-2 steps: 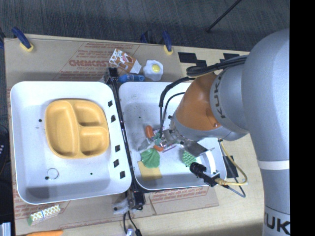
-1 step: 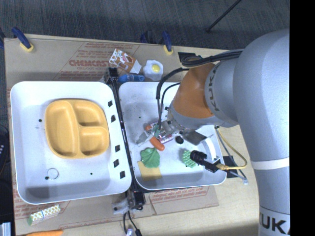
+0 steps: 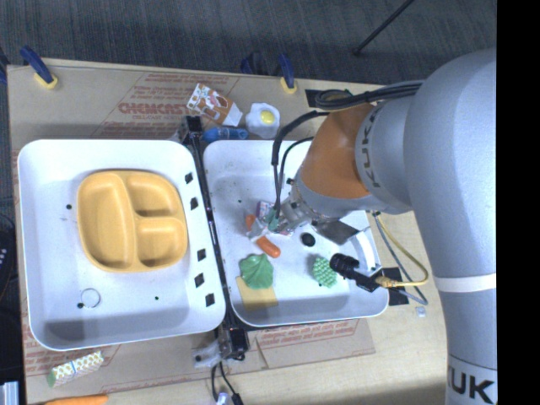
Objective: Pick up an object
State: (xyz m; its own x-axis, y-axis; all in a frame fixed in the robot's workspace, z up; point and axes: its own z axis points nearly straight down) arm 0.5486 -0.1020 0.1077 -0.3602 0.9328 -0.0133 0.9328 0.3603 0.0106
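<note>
We see the gripper (image 3: 274, 218) low in the right bin (image 3: 354, 310), above an orange carrot (image 3: 268, 246); we cannot tell its jaws.

In the right bin (image 3: 221, 226) lie several small objects: an orange carrot-like piece (image 3: 268, 246) at the middle, a green leafy piece (image 3: 256, 267) resting on a yellow block (image 3: 257, 294) nearer, and a green knobbly piece (image 3: 321, 270) to their right.
</note>
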